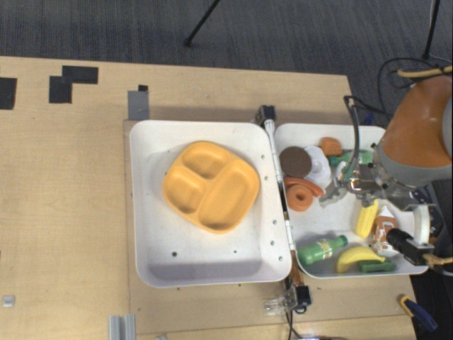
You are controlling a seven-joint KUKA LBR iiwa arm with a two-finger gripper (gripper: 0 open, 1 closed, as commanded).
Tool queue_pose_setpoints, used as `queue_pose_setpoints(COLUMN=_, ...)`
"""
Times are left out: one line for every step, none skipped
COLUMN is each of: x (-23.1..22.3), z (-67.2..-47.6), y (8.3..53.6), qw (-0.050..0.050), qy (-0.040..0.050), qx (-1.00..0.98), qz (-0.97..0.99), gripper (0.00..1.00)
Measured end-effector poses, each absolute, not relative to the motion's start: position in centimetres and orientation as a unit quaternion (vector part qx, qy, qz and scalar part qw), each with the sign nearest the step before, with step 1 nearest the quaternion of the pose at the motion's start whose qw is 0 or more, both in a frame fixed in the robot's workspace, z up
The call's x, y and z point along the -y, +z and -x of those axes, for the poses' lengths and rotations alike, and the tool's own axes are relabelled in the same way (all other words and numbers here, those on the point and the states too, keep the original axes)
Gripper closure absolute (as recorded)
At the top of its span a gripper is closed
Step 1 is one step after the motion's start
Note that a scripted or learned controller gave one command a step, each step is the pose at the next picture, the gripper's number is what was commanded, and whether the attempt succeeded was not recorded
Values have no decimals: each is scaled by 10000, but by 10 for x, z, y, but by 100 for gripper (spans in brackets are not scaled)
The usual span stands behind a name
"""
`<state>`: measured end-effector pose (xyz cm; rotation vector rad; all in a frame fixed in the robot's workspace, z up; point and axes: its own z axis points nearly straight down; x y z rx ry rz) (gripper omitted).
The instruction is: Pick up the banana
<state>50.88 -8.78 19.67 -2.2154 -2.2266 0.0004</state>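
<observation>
We see a pale tan desk (64, 211) with a few black patches near its far left edge, and dark grey carpet (212, 13) beyond it. Both bins are white; the left bin (152, 261) carries a yellow-orange divided plate (211, 186). In the right bin (315, 222) lie a yellow banana (354, 257), a green bottle (322, 250) with a white and yellow label, a small green piece (368, 266) beside the banana, an orange ring (302, 193), a dark brown disc (296, 161), an orange ball (330, 146) and a yellow block (365, 219). The arm (421, 129) is grey with an orange band.
</observation>
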Motion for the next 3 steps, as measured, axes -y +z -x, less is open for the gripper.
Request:
queue_pose_setpoints(x=164, z=-501, y=156, qw=7, qy=3, qx=7687, qz=6396, gripper=0)
queue_pose_setpoints(x=158, z=-523, y=87, qw=-62, qy=-32, qx=8340, qz=5517, gripper=0)
queue_pose_setpoints(x=157, z=-524, y=96, qw=-56, qy=-38, qx=8345, qz=5510, gripper=100)
